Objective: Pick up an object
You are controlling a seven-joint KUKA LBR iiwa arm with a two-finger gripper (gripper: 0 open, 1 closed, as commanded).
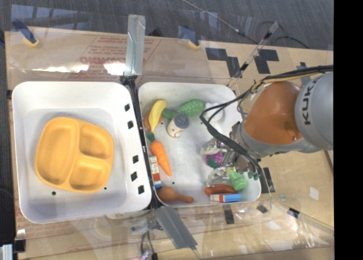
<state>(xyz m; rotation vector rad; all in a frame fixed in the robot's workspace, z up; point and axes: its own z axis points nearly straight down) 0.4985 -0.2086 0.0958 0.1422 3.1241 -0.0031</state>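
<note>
The pincer is lowered among toys in the right bin; its state cannot be told, perhaps hidden by clutter.

Arm over right bin, perhaps touching purple toy.

Your hand sits low in the right bin, its fingers lost among cables and small toys. The purple toy and green toy beside it are partly covered.
</note>
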